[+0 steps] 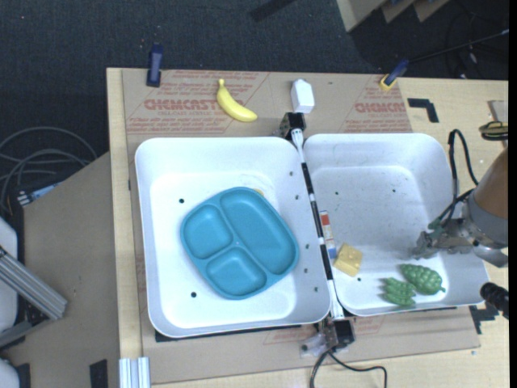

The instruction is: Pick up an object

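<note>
Tool (430,245) fingertips indistinct above green toy (414,284); arm (493,192) cropped at frame edge.

Wooden bench (202,107) with red printed lettering, seen from above at a slant. Directly on it: two shallow white bins side by side, left bin (153,241) and right bin (380,156), touching along their inner edges; yellow banana (233,104) near the far edge, beyond the left bin; small white block (303,95) beyond the seam between the bins.
</note>
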Motion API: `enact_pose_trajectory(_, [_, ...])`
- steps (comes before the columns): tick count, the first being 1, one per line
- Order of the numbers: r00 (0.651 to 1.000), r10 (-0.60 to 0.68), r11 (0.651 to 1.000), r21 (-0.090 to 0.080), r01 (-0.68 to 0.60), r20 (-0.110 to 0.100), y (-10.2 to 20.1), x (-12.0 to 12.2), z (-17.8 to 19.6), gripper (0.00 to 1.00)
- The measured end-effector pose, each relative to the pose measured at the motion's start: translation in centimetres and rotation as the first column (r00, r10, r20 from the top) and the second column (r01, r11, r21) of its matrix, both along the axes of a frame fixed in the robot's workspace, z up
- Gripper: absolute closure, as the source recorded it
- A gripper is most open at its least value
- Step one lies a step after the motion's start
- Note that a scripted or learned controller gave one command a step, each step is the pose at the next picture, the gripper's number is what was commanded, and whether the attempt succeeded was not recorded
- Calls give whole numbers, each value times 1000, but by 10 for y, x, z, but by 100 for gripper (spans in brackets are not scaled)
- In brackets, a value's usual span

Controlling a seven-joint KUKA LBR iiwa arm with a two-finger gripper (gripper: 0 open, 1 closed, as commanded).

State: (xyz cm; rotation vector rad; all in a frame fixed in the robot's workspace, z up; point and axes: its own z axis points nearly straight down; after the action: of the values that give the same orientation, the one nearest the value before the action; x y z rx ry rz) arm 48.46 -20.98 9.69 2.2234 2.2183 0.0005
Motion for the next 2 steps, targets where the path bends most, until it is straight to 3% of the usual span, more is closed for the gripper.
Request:
enact_pose_trajectory(1, [1000, 5, 1000, 0, -5, 3, 39, 167, 61, 100])
enact_pose_trajectory(2, [1000, 4, 1000, 2, -4, -4, 72, 169, 13, 100])
